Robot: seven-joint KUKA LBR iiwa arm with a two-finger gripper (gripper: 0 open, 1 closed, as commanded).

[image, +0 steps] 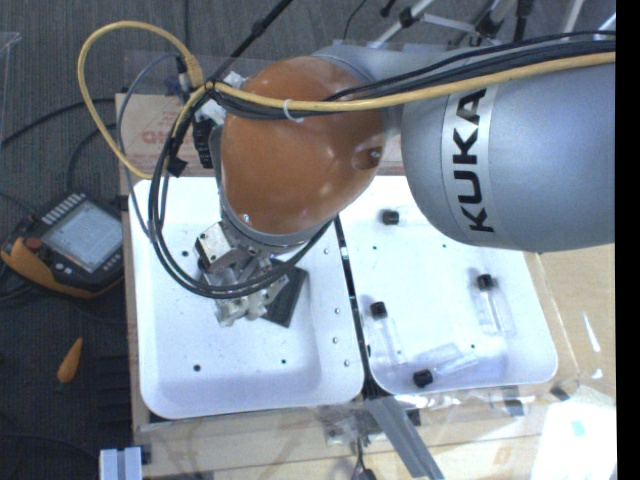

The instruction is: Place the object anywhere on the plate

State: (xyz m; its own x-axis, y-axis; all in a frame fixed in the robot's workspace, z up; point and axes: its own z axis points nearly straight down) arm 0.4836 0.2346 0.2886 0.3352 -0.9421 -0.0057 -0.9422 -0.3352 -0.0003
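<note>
Bench: two shallow white bins side by side, seen from above at a slant; dark floor at the left with a handheld control unit and an orange-handled tool lying on it.
Left bin: white floor, a few dark specks; the arm's wrist hangs over its middle.
Right bin: clear plastic pieces with black caps scattered about, e.g. a small tube near the right wall and a black cap near the front; these look like clutter, not the target.
Arm: grey, reaches in from the right; the orange band sits directly over the left bin and hides much of it.
Cables: black loops and a yellow hose run off the wrist; slack is there so the wrist can turn.
Gripper: pointed down at the left bin floor, low over it. Opening cannot be judged; the wrist and the metal parts blur together from this angle.
Object: dark flat block lying in the left bin, just beside the tool tip on its right side. Touching or merely next to it: can't tell. Not visibly held.
Plate: can't identify one here; possibly hidden under the arm.
Step, my read: grasp attempt on the dark block, or just after one.
Risk: block is flat and low, so a pinch could slide off it.
</note>
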